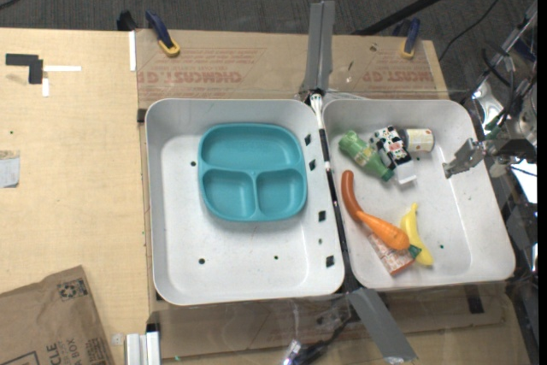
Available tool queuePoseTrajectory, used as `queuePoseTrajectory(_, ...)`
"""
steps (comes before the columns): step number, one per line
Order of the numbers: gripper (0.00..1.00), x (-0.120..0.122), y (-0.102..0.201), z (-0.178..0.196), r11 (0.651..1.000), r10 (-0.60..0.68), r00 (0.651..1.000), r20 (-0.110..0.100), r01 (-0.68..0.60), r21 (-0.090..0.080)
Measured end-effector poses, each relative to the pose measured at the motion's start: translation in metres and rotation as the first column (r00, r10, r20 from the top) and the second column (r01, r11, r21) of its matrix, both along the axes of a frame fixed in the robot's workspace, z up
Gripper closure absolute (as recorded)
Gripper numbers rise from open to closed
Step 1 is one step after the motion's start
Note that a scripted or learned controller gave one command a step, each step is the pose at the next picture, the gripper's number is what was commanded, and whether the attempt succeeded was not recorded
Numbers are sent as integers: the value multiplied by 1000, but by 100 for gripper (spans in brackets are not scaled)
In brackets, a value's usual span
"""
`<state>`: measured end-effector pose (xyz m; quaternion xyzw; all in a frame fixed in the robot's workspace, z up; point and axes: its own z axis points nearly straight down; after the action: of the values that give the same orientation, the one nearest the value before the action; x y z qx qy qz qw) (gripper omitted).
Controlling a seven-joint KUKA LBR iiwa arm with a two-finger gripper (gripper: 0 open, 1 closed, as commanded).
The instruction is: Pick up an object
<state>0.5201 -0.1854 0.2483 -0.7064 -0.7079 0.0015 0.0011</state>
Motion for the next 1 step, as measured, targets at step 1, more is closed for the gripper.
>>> queuePoseTrajectory(1, 0, -12, 38, -83, 1000, -11, 1000, 0, 11, 1)
